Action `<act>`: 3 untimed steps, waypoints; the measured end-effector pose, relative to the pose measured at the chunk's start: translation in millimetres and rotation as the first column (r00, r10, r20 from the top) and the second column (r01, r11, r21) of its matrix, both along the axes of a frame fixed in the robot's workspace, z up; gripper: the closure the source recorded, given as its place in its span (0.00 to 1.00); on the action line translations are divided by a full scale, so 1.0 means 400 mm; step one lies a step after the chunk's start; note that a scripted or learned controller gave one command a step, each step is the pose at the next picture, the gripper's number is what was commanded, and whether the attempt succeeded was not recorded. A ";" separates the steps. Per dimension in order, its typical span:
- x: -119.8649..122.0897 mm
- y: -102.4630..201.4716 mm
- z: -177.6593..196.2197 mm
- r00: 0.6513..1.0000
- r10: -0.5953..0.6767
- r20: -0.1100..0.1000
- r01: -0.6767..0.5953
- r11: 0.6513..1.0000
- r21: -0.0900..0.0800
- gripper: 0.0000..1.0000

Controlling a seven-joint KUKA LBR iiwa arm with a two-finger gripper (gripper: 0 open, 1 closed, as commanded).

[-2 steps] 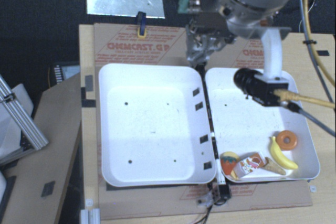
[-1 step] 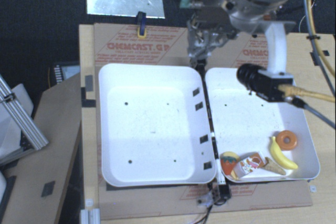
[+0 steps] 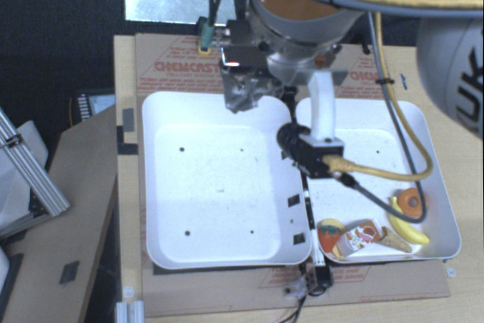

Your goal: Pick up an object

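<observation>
Candidate objects lie clustered at the near edge of the right bin (image 3: 435, 163): a banana (image 3: 407, 226) towards its near right corner, an orange round fruit (image 3: 411, 201) just behind it, and a red-and-white packet (image 3: 357, 237) beside a small red-orange piece (image 3: 330, 233). The left bin (image 3: 162, 155) adjoins it. The gripper (image 3: 243, 93) hangs over the far edge of the left bin, well apart from the objects; its opening cannot be told. A good pick probably centres over one outlying item, approaching vertically.
</observation>
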State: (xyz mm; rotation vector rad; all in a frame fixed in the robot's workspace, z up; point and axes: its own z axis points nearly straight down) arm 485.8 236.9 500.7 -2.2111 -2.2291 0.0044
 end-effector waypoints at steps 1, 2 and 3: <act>0.138 -0.140 0.091 1.000 -0.014 0.010 0.014 1.000 0.001 1.00; 0.051 -0.385 0.088 1.000 -0.018 0.006 0.018 1.000 -0.001 1.00; 0.000 -0.537 0.087 1.000 -0.014 0.006 0.014 1.000 0.000 1.00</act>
